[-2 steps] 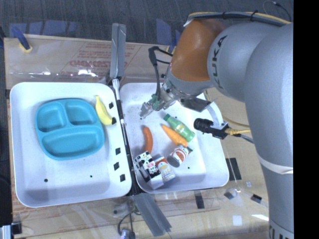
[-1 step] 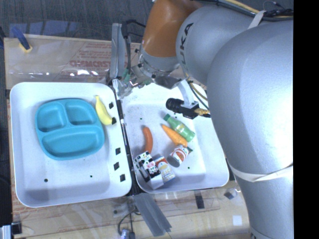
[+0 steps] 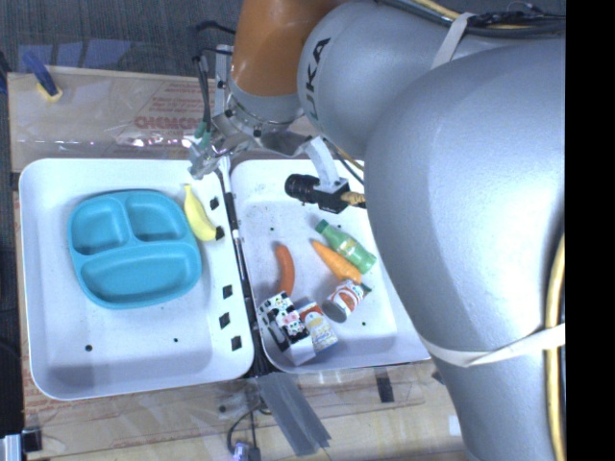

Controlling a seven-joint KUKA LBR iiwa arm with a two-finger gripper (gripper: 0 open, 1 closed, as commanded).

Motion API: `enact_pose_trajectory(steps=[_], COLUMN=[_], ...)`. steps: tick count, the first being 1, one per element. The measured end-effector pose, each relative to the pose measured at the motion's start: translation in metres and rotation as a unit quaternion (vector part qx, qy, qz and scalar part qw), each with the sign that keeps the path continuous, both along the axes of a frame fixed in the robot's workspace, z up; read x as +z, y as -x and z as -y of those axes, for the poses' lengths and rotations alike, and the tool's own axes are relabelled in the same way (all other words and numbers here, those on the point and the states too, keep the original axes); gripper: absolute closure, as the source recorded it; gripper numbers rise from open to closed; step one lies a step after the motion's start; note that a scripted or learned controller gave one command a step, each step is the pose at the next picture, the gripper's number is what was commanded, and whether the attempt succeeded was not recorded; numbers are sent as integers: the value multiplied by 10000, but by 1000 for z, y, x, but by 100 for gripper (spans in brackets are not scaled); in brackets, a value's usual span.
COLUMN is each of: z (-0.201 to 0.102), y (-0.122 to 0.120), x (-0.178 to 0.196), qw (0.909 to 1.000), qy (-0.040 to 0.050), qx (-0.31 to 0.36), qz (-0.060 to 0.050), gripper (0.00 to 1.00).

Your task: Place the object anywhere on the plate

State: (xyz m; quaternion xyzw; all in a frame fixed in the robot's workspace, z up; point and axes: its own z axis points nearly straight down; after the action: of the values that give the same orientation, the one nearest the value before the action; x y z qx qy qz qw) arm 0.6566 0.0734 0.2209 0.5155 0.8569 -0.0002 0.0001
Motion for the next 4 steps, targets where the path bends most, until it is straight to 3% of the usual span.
enact_pose_trajectory(steps=[1,2,3,4], z=[-41,-41,-32,-32], y=[0,0,98,98], x=[47,47,-40,-30], qw=[9999,9999,9998,9998], qy=[2,1,6,10], qx=[-169,-169,-202,-184], qz=[-2,-4,-22,-25], gripper=[100,0,0,100])
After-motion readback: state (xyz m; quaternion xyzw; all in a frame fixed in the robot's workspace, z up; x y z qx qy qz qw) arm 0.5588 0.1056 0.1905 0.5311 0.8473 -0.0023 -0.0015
